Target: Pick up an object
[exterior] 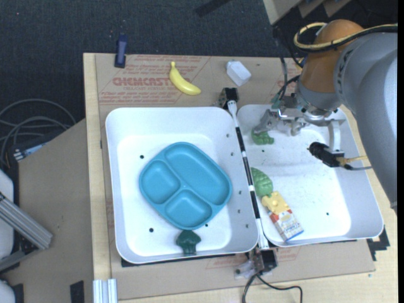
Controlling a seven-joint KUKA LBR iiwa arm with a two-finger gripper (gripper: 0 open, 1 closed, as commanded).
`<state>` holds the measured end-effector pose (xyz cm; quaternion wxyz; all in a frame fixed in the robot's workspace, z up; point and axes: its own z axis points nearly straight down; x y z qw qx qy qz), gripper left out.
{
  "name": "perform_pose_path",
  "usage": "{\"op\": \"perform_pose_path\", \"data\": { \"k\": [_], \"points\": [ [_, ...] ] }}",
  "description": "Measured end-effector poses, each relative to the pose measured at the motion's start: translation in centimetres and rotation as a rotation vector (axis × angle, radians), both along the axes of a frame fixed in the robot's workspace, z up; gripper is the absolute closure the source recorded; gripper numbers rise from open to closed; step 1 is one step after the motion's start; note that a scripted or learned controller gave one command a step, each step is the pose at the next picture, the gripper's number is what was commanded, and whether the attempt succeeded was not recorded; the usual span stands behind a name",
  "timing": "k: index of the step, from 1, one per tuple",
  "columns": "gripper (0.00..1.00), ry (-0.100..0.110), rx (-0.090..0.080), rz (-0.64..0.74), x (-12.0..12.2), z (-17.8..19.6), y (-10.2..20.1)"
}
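My gripper [285, 120] hangs low over the far left corner of the right bin [328, 197]. A small green object [262, 136] lies on the bin floor just left of and below the gripper; I cannot tell whether they touch. Further toward the front, along the bin's left wall, lie a light green leafy piece [261, 183] and a yellow, white and red carton [283, 216]. Nothing is visibly held.
The left bin [123, 131] holds a blue divided plate [184, 184] and a dark green toy [187, 240] at its front edge. Behind the bins, a yellow banana [184, 81], a white block [238, 72] and a blue object [120, 50] rest on the bench.
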<state>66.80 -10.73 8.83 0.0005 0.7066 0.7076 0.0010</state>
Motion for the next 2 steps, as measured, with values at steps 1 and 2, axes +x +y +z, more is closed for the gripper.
{"op": "perform_pose_path", "data": {
  "k": [1,2],
  "points": [
    [0.0,-0.002,-0.003,-0.001,0.03,0.03,0.92],
    [0.0,-0.002,-0.004,-0.002,0.02,0.02,1.21]
  ]
}}
